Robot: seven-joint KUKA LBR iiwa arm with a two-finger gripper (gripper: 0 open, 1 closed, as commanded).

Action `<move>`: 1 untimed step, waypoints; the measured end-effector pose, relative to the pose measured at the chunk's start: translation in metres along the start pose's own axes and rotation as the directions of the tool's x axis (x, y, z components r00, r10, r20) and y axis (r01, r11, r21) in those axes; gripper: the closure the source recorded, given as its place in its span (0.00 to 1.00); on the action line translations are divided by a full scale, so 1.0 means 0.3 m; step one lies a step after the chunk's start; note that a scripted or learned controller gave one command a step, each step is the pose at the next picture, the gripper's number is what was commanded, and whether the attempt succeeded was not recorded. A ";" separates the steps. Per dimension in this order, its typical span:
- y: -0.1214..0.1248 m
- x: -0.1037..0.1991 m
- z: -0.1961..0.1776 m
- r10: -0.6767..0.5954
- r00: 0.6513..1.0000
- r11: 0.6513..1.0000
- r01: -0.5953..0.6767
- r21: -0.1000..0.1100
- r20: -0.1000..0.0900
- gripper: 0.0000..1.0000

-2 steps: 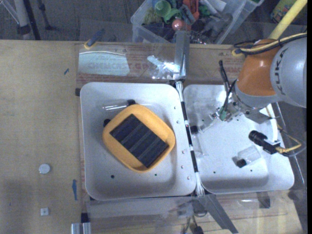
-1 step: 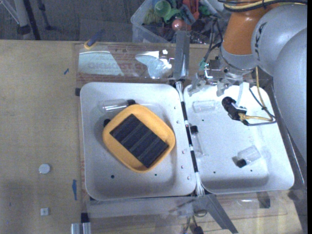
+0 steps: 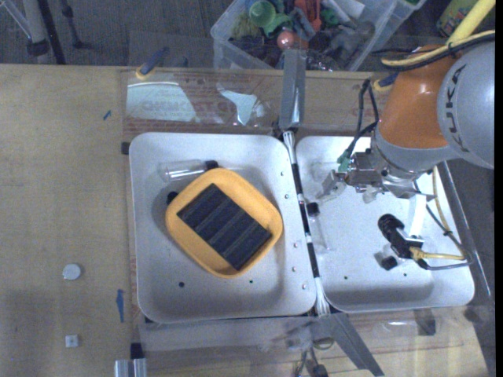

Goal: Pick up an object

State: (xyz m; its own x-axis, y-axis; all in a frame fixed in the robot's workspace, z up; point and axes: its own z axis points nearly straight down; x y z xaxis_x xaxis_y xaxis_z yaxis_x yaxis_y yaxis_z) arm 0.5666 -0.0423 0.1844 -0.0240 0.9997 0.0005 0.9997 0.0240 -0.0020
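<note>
A yellow rounded-square object (image 3: 224, 221) with a black ribbed panel on top lies tilted in the left bin (image 3: 149, 289), near its middle. Just beyond it, at the bin's far left, lies a clear plastic tube (image 3: 187, 167) with a dark end. My gripper (image 3: 333, 185) hangs over the right bin (image 3: 354, 277), near that bin's far left part, under the orange-banded wrist (image 3: 413, 108). Nothing shows between its tips. The gripper is well to the right of the yellow object, across the divider.
A grey divider post (image 3: 292, 89) stands at the back between the bins. A small dark piece (image 3: 312, 208) sits at the divider's edge. A clear tub of mixed toys (image 3: 314, 14) stands behind the bench. A small round disc (image 3: 71, 272) lies on the tabletop, left.
</note>
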 end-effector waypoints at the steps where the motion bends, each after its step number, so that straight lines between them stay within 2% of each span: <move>1: 0.146 0.173 -0.043 -0.359 0.933 0.933 0.359 -0.006 0.004 0.00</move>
State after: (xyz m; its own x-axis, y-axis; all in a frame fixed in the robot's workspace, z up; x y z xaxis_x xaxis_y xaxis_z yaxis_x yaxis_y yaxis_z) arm 0.6094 0.0107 0.1971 -0.3813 0.9245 -0.0025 0.9244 0.3813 0.0047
